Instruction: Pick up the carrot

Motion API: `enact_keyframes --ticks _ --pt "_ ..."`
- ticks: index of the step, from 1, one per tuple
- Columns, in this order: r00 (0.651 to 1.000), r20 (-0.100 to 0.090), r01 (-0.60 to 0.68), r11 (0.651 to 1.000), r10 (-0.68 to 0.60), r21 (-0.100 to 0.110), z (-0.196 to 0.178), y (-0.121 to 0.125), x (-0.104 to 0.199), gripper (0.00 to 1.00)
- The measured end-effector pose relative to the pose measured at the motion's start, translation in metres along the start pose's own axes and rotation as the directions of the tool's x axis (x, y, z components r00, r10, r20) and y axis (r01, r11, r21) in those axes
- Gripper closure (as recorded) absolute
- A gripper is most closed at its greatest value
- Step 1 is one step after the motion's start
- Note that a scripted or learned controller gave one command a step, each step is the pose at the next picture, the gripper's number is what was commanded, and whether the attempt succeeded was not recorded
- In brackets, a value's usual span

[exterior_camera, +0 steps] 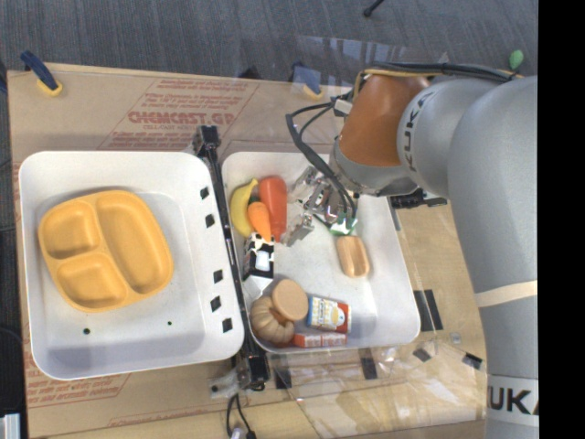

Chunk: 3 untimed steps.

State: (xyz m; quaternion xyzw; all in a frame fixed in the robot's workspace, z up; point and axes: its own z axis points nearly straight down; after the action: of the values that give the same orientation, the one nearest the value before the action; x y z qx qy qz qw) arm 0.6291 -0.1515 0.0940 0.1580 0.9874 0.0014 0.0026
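Beside banana (pixel 240 206), carrot (pixel 260 219), claw (pixel 311 216) fingers indistinct

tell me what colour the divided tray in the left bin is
Yellow-orange; the divided tray shows plainly in the camera view.

Robotics lab: KUKA arm (pixel 475 154), cardboard-covered bench (pixel 137 99), grey carpet (pixel 183 12).

My arm (pixel 475 144): grey, enters from right of camera view, bulky link filling right side. Orange band (pixel 375 122) sits above my wrist, black cables looped beside it. My gripper (pixel 306 218): metallic, angled down and leftward from wrist, low over right bin. Nothing visible between fingers.
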Motion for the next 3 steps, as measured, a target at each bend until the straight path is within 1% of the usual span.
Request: enact_keyframes --ticks 1,2,3 --pt "1.0 -0.004 -0.006 1.0 0.006 0.028 0.0 0.036 0.003 0.0" --pt "1.0 0.003 0.002 1.0 -0.002 0.029 -0.012 0.038 0.001 1.0" --pt "0.999 -0.007 0.044 0.999 -0.044 0.003 0.003 0.033 0.079 1.0"
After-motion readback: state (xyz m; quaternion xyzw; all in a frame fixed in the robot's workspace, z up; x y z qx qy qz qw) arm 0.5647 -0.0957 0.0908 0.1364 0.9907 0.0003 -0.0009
